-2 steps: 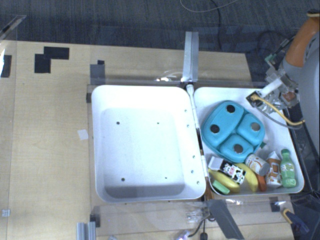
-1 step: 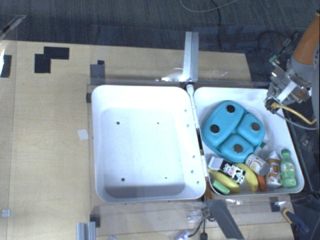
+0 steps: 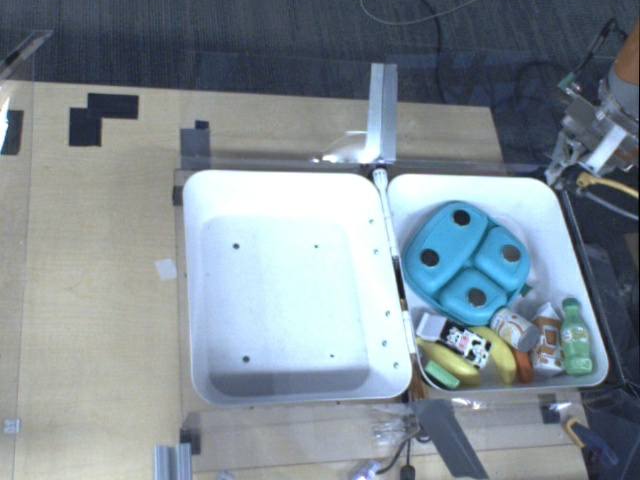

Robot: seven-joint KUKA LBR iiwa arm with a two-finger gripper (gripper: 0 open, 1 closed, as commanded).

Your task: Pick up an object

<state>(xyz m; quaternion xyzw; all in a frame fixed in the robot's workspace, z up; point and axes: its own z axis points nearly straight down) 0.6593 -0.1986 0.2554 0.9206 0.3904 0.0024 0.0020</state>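
Gripper [image 3: 590, 148] sat outside right bin's [image 3: 555, 200] far-right corner; grip state unreadable. Teal tray [image 3: 465, 258], four wells, lay inside, long axis diagonal. One banana [image 3: 447, 361], one green bottle [image 3: 573, 336] along near wall.

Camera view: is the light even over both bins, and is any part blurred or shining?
Camera view: the left bin has a soft grey shadow along its near wall; the right bin is evenly lit; the metal post between them glares slightly; the gripper at the right edge looks blurred.
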